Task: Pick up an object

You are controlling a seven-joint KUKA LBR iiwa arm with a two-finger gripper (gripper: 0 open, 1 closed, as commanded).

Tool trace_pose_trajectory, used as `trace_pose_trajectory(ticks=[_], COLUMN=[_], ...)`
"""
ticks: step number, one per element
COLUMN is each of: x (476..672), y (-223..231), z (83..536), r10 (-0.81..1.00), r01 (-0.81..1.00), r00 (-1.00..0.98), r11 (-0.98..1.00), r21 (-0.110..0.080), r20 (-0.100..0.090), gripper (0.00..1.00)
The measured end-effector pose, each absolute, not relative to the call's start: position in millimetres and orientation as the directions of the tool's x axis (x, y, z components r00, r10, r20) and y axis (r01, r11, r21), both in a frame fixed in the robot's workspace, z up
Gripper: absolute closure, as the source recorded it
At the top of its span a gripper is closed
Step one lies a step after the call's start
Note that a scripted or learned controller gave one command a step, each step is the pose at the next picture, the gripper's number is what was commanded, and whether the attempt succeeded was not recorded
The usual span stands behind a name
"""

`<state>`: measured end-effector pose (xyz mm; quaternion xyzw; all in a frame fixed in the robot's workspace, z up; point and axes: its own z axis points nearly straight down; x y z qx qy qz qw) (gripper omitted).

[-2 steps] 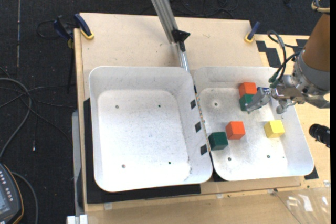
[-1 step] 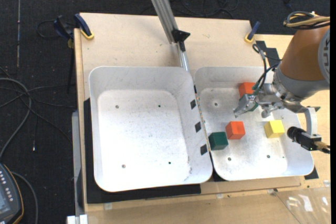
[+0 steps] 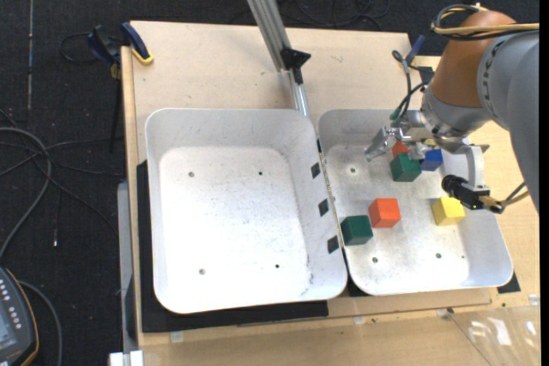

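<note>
A wooden table seen from above at a slant carries two shallow white bins side by side. The left bin has nothing in it. The right bin holds several small coloured blocks: an orange block near the middle, a dark green block just beside it toward the dividing wall, a yellow block near the right wall, and a second green block farther back, with a blue block just behind it. The grey arm, with its orange band, reaches in from the right, and its pincer hangs low over the back green block, close to touching it. Whether the pincer is spread or pressed together cannot be told, as the metal parts blur with the blocks. This looks like the approach or grasping step; nothing is visibly lifted. The next move likely calls for closing squarely on that green block without nudging the blue one.
</note>
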<state>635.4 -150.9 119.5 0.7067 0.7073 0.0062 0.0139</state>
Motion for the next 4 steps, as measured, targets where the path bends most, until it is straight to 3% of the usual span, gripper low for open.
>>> trace_pose_trajectory(ticks=[1, 2, 3, 4], x=[643.9, 642.2, 644.3, 555.9], y=[-177, -181, -179, -147], z=[102, 111, 112, 95], r10=[1.000, 1.000, 1.000, 1.000], r01=[1.000, 1.000, 1.000, 1.000], r00=[-0.005, -0.004, -0.005, 0.003], r11=[0.005, 0.004, 0.005, -0.003], r21=[-0.001, -0.009, -0.001, -0.003], r20=[0.001, -0.002, -0.002, 0.001], gripper=[0.00, 1.00, 0.00, 0.00])
